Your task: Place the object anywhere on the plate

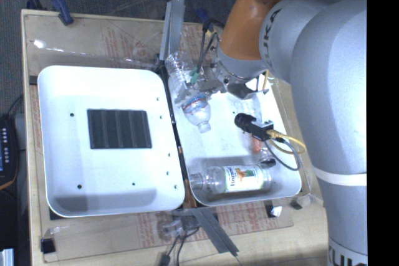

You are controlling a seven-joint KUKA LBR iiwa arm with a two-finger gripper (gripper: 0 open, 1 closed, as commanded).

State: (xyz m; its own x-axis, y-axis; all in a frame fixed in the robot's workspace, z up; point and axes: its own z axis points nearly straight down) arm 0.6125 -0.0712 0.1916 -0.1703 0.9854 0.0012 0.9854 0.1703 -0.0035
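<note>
The jaws [198, 83] are lowered over a crumpled clear bottle [198, 110] in the right bin [293, 187], presumably for a grasp, though their state cannot be told.

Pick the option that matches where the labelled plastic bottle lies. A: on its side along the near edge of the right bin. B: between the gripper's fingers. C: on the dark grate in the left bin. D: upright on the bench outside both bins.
A: the labelled bottle lies on its side inside the right bin, along the bin's near wall, well below the arm's wrist.
</note>
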